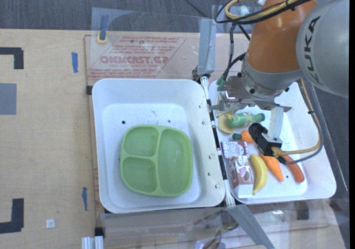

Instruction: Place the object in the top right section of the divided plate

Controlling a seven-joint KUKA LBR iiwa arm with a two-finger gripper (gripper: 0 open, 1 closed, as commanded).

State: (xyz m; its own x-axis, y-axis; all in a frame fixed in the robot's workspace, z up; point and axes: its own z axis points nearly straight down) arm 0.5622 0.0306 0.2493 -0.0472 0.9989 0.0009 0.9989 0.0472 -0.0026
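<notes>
A light green divided plate [158, 160] lies in the left white bin [111, 103], with nothing on it. It has one long section on its right side and two smaller ones on its left. My gripper [239, 112] hangs low over the back left part of the right bin [319, 178], hidden largely under the orange and grey wrist. Directly beneath it lie a green bottle-shaped toy [249, 118] and a pale yellow piece [226, 125]. The wrist hides whether anything is in the gripper.
Nearer the front of the right bin lie a yellow banana [258, 173], two orange carrots [272, 167] [294, 171], a small orange piece [246, 137] and two red-and-white packets [237, 159]. The raised bin walls meet between plate and gripper.
</notes>
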